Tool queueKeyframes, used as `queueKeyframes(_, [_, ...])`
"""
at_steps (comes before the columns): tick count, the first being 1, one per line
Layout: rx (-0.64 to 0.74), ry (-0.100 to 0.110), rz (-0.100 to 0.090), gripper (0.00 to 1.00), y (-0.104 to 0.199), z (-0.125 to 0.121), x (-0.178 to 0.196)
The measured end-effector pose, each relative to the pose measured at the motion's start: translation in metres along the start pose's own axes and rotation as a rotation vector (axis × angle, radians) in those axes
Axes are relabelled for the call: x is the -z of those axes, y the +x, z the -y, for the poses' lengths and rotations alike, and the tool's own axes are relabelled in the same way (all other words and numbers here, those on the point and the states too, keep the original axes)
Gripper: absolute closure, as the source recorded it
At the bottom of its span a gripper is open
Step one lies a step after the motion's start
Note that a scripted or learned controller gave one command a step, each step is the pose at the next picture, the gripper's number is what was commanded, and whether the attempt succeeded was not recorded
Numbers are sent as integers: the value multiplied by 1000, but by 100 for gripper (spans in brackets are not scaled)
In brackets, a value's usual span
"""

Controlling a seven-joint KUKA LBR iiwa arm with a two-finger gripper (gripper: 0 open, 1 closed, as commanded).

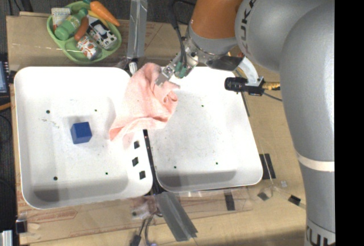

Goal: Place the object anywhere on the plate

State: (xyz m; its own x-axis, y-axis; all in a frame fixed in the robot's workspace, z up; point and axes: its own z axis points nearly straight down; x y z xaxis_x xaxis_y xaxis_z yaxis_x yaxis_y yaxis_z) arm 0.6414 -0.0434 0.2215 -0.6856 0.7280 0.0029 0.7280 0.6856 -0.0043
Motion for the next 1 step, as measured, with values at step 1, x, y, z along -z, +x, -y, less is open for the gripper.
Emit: queueKeyframes(1, [404, 0, 1, 100, 47, -22, -9])
